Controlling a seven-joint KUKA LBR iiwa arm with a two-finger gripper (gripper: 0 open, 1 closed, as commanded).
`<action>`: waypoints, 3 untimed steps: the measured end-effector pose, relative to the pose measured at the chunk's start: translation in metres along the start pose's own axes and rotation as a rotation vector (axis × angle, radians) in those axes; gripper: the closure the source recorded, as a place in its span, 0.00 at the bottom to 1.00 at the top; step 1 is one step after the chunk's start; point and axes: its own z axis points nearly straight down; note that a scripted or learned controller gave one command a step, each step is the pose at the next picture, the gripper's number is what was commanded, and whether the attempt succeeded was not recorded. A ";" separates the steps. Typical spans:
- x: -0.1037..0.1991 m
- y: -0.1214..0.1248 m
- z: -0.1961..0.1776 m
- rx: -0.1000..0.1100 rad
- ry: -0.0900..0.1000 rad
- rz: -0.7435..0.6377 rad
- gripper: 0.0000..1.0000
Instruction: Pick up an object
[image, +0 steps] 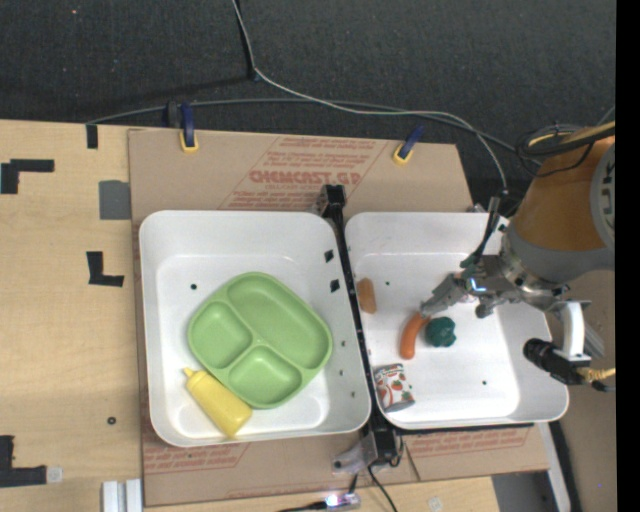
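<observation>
In the right bin (500, 400) lie a dark green lumpy object (441, 332), an orange carrot-like piece (409, 336), a small brown-orange piece (367, 295) and a red-and-white packet (393, 386). My gripper (462, 307) hangs over the middle of this bin, just above and to the right of the green object. It is open, one finger pointing left toward the carrot piece and the other to the right. Nothing is between the fingers.
The left bin (160, 250) holds a green divided plate (260, 338) and a yellow squeeze bottle (216, 401) at its front left. A black divider (345, 290) runs between the bins. The arm's grey and orange body (565, 215) covers the right bin's far right corner.
</observation>
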 end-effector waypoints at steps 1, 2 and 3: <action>0.009 0.005 0.054 0.000 0.001 0.000 0.00; 0.010 0.005 0.106 -0.005 -0.002 0.000 0.00; 0.010 0.007 0.093 -0.009 -0.001 -0.001 1.00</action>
